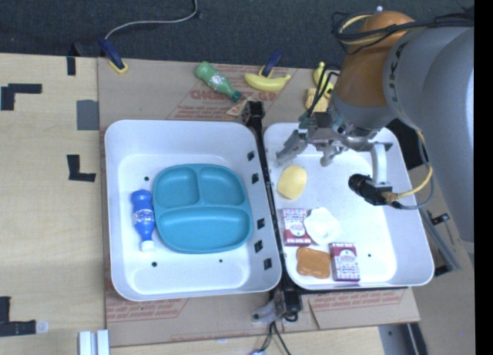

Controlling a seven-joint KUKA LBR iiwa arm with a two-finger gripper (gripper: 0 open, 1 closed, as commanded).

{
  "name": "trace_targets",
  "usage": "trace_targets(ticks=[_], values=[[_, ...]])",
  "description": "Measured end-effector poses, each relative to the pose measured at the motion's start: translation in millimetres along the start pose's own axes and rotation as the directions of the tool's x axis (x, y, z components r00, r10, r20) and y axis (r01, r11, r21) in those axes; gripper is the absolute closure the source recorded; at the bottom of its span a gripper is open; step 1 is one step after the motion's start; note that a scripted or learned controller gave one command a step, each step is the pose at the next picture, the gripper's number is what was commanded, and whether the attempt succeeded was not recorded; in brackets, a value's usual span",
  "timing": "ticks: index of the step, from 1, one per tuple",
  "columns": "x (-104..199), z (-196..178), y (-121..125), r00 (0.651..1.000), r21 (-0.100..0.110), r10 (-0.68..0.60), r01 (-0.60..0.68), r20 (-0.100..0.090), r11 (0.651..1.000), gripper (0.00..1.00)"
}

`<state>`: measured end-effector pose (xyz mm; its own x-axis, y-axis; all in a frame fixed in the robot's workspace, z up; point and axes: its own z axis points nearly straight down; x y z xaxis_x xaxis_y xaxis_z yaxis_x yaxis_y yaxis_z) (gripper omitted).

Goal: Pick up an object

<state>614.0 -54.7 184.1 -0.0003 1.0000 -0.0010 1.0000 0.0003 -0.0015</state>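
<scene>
the gripper (308, 148) hangs over the upper left part of the right bin (400, 265), its two grey fingers (292, 145) spread apart with nothing between them, tips angled down and left. just below the left finger, near but not touching as far as i can tell, sits a pale yellow lemon-like object (292, 182) on the bin floor. the wrist above is bulky and the orange band (370, 76) and grey arm (439, 107) fill the upper right of the frame, hiding the bin's far corner and whatever lies under them; a black fitting (370, 189) with cables sticks out right of the gripper. lower in the same bin lie a small red and white carton (294, 226), a white crumpled lump (322, 225) touching it, an orange-brown piece (313, 262) and a second red carton (344, 262) just beside that; the print on the cartons is too small to read. the left bin (123, 269) holds a blue divided tray (203, 208) with a blue bottle (142, 219) lying along its left side. beyond the bins, on the cardboard at upper centre, rest a green bottle (216, 80) and a banana (267, 80); something yellow (317, 88) is half hidden behind the arm.
</scene>
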Motion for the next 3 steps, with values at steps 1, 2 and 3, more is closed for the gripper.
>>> trace_targets(ticks=[1,2,3], values=[[1,0,7,1.000,0.000,-0.001,0.001,-0.002,1.000,0.00],[-4,0,-7,1.000,0.000,0.000,0.000,0.000,1.000,0.00],[-7,0,3,1.000,0.000,-0.002,0.002,-0.001,1.000,0.00]])
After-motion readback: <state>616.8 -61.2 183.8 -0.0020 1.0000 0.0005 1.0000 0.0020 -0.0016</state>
